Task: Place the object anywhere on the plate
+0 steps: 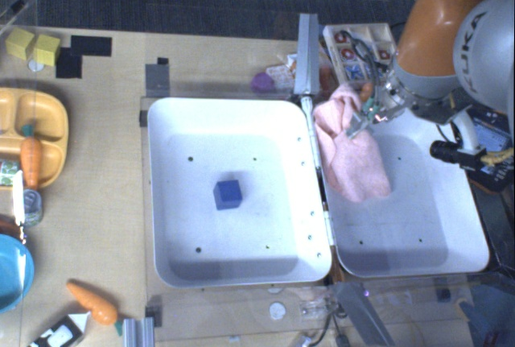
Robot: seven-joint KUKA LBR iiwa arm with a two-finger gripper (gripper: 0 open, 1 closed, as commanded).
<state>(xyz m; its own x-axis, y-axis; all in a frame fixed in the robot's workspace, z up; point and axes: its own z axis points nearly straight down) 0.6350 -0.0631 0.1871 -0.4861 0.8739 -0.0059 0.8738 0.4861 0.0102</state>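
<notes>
A: Looking down on the counter [113,176], where is the tool [360,121]?

B: It sits over the right bin [418,208], at that bin's upper left corner, with its fingers pinched on the top of a pink cloth [354,152].

A: And the cloth itself?

B: It drapes from the tool down onto the right bin's floor, close to the divider between the 2 bins.

A: What is in the left bin [233,249]?

B: 1 blue cube [228,193], near the middle, well apart from the cloth.

A: Anything on the far left?

B: A yellow divided plate [44,116] with a carrot [30,162] on it, and a blue bowl [12,273] below.
</notes>
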